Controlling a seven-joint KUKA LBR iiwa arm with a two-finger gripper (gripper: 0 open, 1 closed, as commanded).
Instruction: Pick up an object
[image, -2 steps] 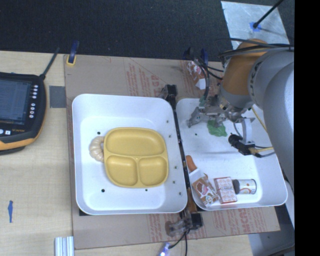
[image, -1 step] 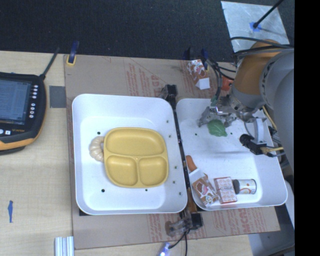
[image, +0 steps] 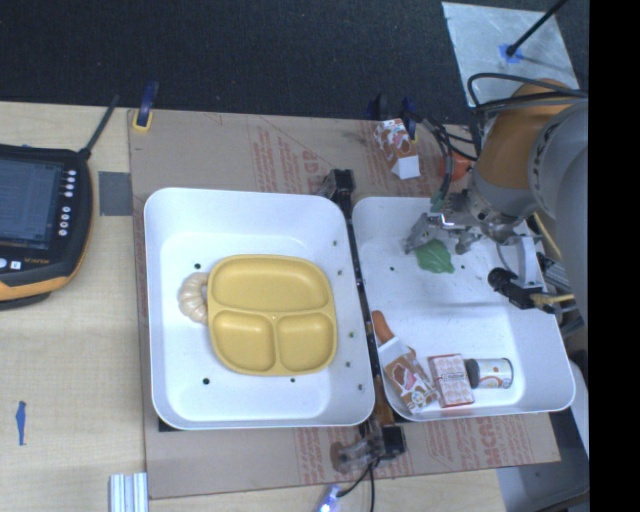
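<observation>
White plastic walls frame the right bin (image: 560, 395), where a small can (image: 492, 373) and two snack packets (image: 428, 380) lie along the near edge. The left bin (image: 170, 300) carries a yellow divided tray (image: 271, 313). Farther back, the gripper (image: 437, 238) hangs over a green object (image: 436, 259), its tips touching or just above it. I cannot tell whether the jaws are parted or closed. The green piece looks soft and low, so a closing pinch may slide off it and lift away with nothing.
</observation>
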